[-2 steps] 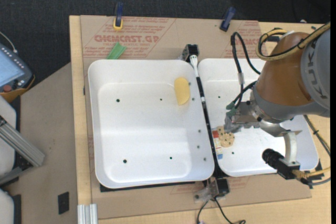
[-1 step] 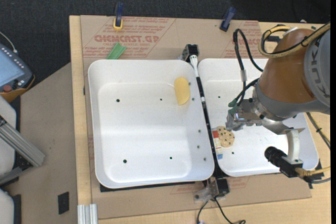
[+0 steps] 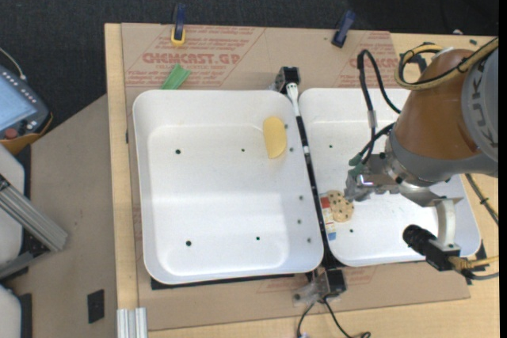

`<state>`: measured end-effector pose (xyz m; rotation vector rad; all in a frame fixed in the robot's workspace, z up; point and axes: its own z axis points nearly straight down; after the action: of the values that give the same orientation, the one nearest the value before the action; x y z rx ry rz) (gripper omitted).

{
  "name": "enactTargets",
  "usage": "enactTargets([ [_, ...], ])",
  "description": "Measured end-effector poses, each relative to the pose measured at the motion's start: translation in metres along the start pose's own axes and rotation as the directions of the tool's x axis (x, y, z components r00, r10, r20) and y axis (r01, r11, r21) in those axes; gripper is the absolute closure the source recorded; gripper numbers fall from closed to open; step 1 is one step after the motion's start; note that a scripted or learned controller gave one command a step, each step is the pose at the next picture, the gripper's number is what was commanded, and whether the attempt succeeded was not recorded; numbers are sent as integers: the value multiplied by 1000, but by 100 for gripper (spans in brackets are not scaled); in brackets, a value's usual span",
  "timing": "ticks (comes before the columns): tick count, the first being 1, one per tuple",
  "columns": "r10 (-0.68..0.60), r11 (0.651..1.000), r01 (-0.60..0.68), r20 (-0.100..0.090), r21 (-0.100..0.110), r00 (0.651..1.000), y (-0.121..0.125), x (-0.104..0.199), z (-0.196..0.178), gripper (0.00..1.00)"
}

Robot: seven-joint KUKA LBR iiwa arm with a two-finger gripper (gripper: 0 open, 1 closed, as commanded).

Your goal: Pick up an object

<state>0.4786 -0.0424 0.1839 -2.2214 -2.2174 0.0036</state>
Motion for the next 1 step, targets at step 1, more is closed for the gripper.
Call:
enactTargets([
  [1,0,1000,0,1,-3,1000,0,-14,-1,100],
])
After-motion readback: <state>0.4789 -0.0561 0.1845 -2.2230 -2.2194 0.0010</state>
